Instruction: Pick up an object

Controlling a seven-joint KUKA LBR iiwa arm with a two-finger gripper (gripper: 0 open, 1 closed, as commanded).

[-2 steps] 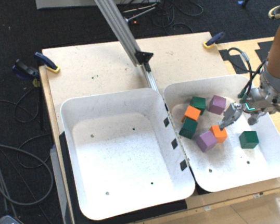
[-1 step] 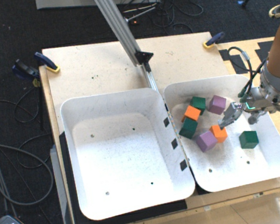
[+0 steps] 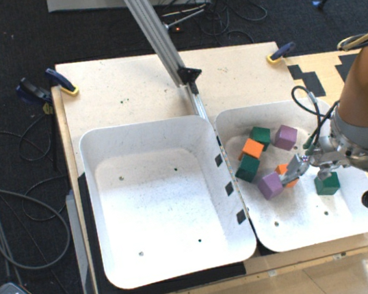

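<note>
Several small blocks lie in the right white bin [image 3: 307, 227]. At its upper left, a green block [image 3: 260, 135], an orange block [image 3: 254, 147] and a dark green block [image 3: 247, 167] crowd together, with a purple block [image 3: 285, 137] beside them. A second purple block [image 3: 270, 184] lies lower, touching a small orange block [image 3: 285, 172]. Another green block [image 3: 327, 185] sits under the wrist. My gripper [image 3: 302, 164] reaches in from the right, low over the bin, its tip right beside the small orange block. I see no block lifted.
The left white bin [image 3: 158, 202] stands next to the right one across a shared rim. A slanted metal pole [image 3: 155, 33] crosses the bench's far side. Blue-and-yellow clamps [image 3: 61, 82] hold the far corners.
</note>
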